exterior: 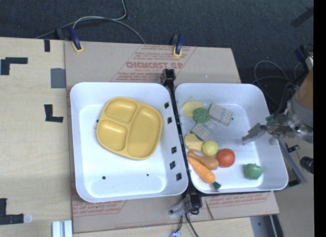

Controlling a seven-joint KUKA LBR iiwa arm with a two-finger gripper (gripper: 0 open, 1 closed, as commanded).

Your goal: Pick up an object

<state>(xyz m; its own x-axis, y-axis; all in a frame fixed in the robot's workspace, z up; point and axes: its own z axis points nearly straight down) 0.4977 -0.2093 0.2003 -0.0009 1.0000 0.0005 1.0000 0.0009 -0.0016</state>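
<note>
- You are looking down at a slant on a counter (30, 144) that carries two shallow white bins side by side on a sheet of cardboard (153, 62).
- The left bin (84, 180) holds a yellow divided plate (129, 127), lying flat in its upper middle.
- The right bin (249, 96) holds a cluster of small toy foods against its left wall.
- In that cluster, a pale yellow lemon-like piece (190, 108) sits at the top, with a green broccoli piece (200, 115) touching it just below.
- Two grey speckled blocks lie beside them: one (220, 113) to the right of the broccoli, the other (204, 129) below it.
- Lower down, a small yellow ball (210, 148) rests beside a red tomato (225, 157).
- An orange carrot (201, 168) lies at a slant near the bin's lower left corner.
- A green pepper-like piece (252, 170) sits apart from the cluster, near the bin's lower right corner.
- The arm reaches in from the right, and its end effector (257, 132) hangs over the right side of the right bin, above the green piece and well apart from the cluster.
- You cannot tell whether the end effector is released or clenched; nothing can be seen between its tips.
</note>
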